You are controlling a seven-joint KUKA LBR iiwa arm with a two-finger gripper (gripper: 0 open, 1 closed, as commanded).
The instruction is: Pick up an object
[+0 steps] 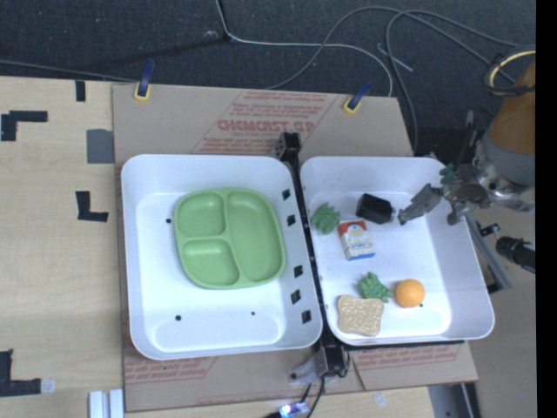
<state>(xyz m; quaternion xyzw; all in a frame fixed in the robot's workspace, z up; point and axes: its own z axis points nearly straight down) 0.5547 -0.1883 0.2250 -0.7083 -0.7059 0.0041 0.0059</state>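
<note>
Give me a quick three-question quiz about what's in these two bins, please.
1. True or false: the green divided plate lies in the left bin.
2. Which item lies nearest the orange? A) black block B) cracker C) small carton
3. Fill in: the end effector hovers over the ____ bin.

Key: 1 true; 2 B; 3 right.
</note>
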